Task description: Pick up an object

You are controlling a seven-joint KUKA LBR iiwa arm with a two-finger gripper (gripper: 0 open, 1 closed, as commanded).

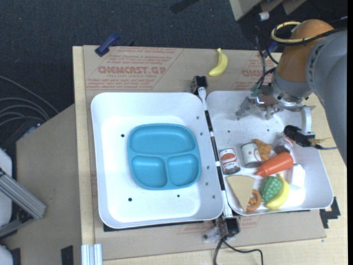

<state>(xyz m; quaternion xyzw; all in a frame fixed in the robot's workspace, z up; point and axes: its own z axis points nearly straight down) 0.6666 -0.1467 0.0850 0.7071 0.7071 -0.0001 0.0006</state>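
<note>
My gripper [255, 111] hangs over the far part of the right bin [231, 112], open, with nothing between its fingers. The toys lie nearer the front of that bin, apart from the gripper: a red-labelled can [229, 160], a silver can [251, 154], an orange carrot [274, 164], a green knobbly fruit [270, 186], a yellow piece [282, 197], a brown pretzel [254, 201], a tan wedge [240, 185] and a white block [298, 176].
The left bin [107, 120] holds a blue divided plate [163, 154]. A yellow banana [218, 64] lies on the cardboard bench behind the bins, and a blue object [106, 44] rests at the bench's far left edge. The arm fills the upper right.
</note>
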